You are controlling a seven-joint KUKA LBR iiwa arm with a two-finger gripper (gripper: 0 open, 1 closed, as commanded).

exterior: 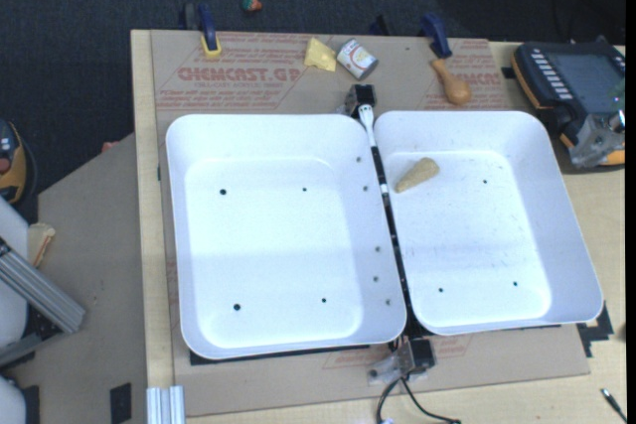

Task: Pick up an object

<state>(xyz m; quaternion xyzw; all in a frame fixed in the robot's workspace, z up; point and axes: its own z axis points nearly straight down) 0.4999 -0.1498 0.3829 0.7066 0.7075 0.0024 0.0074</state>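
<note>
the one thing lying inside a bin is a small tan lump (416, 174), maybe bread or a nut-shaped toy, in the right bin (556, 243) near its upper left corner, just beside the seam where the two bins meet. the left bin (189, 243) has only its dark dots. on the bench (149, 213) behind the bins lie a yellow wedge (320, 56), a small box (357, 59) and a wooden-handled tool (450, 81), all outside the bins.

i cannot tell the claw's state, spread or pressed together, or where the arm stands, so the pick has not yet begun as far as i can judge.

the risks come mostly from where the lump sits. it is close to the bin's sloped wall and the dark strip (383, 204) between the bins, so a finger coming down on that side could strike the rim or ride up the slope and close on nothing. the lump looks rounded and lies at a slant (long axis running toward the upper right), so a closing line along that axis would likely squirt it sideways on the smooth white floor. a descent that stops short would brush the top and roll it toward the wall.
</note>
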